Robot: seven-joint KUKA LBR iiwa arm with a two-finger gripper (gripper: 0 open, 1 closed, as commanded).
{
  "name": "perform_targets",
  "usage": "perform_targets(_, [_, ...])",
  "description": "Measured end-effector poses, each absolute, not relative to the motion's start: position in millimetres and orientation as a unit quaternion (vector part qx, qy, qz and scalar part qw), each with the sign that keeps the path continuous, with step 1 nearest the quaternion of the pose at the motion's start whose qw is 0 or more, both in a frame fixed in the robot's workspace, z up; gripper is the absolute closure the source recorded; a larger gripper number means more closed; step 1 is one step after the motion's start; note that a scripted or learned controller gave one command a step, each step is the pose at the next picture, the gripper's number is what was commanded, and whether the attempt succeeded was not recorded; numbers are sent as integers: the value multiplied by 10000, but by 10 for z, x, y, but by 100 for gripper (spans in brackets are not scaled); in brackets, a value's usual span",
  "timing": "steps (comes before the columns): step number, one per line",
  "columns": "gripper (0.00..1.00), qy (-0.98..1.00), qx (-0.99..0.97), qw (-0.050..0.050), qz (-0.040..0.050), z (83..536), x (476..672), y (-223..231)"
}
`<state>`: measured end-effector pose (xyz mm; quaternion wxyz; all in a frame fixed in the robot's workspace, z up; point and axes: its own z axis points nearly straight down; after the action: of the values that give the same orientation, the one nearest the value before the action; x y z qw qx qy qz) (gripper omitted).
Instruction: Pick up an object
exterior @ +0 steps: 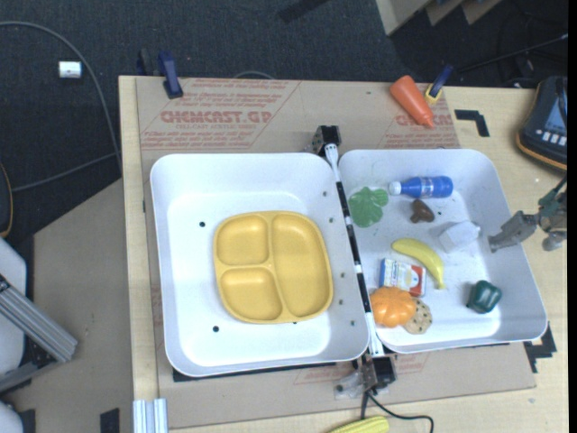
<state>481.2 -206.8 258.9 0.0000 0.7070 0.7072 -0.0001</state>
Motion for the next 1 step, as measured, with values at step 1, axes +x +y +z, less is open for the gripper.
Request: perform_targets(1, [0,7069,7073,-13,-4,918,5105,-2104])
